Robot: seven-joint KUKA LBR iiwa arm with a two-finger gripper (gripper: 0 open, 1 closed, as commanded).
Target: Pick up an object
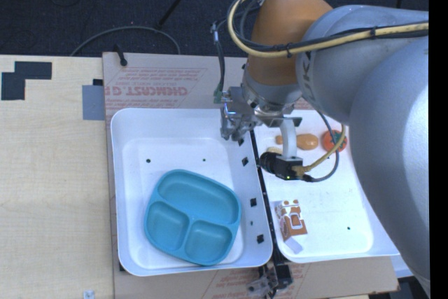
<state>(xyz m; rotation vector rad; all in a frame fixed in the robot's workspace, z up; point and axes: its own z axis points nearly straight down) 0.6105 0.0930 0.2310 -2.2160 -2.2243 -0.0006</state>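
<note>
The gripper (234, 124) hangs over the far end of the divide between the two bins; whether it is released or clenched I cannot tell. A smooth blue three-compartment plastic tray (192, 216) lies in the left bin (133, 150). A printed orange-and-white packet (291, 219) rests near the right bin's (350, 238) near edge, and rounded orange pieces (306, 142) sit toward its far edge.

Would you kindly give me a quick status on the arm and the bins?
Gripper over the divider between bins, nothing seen in it. Blue tray lying in left bin. Small carton and orange items in right bin, partly under the arm.
</note>
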